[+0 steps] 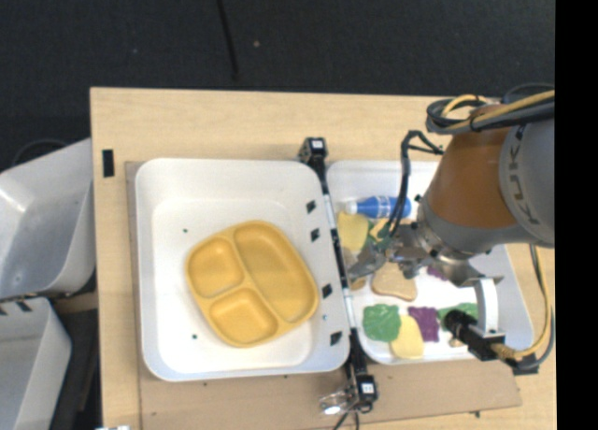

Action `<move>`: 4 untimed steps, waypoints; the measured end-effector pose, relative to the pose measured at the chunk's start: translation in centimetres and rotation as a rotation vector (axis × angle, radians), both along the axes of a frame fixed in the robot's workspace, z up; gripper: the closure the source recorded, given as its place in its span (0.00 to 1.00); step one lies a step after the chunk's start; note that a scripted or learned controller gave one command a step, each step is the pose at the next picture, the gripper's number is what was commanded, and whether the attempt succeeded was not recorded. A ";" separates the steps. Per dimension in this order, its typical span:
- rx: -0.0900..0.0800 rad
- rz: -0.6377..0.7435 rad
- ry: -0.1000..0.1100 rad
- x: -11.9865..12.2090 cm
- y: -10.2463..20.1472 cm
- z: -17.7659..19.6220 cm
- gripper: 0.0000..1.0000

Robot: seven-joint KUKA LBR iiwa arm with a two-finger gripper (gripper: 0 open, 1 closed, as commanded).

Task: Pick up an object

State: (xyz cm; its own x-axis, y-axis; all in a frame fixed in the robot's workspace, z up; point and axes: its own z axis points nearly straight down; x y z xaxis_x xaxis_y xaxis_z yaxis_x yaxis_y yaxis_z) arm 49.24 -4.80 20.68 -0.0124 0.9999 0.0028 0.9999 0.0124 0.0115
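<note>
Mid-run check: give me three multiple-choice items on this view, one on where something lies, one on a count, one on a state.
1. Where does the yellow tray lie?
A. in the left bin
B. in the right bin
C. on the bare bench

2. How many compartments does the tray have?
A. two
B. three
C. five

3. How does the blue and white bottle rest?
A. upright
B. on its side
C. on the yellow tray

Key: 1 A, the tray sits on the floor of the left bin. 2 B, three hollows show. 3 B, it lies lengthwise in the right bin, beside the arm.
</note>
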 end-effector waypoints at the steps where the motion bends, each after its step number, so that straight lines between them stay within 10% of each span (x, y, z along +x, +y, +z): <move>1: -0.008 -0.012 -0.010 -0.1 -4.6 19.9 0.00; 2: -0.005 -0.007 -0.011 -0.2 -1.2 35.4 0.00; 3: -0.006 -0.021 0.019 1.6 -11.7 22.6 0.00; 4: -0.008 -0.002 0.009 1.7 -11.3 24.3 1.00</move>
